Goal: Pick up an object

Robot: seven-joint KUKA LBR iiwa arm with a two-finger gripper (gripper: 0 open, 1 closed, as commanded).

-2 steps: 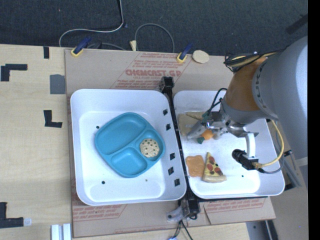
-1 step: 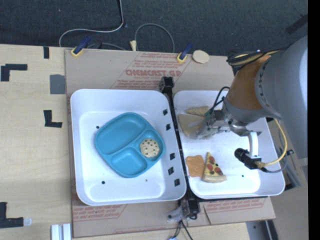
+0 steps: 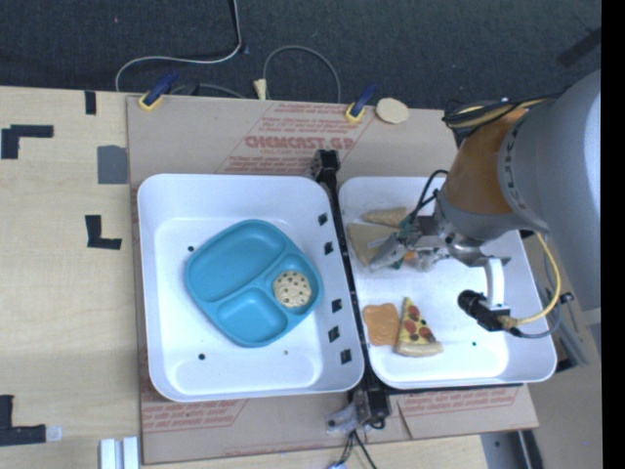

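Pincer (image 3: 395, 252) low in right bin (image 3: 527, 360), just above pizza slice (image 3: 418, 330); slice long axis roughly vertical. Finger state: cannot tell.

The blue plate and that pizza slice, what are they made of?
The blue plate looks like smooth moulded plastic: one even colour, rounded dividers, soft sheen. The pizza slice seems a toy, probably plastic or rubber, with flat painted-looking toppings; I can't tell which.
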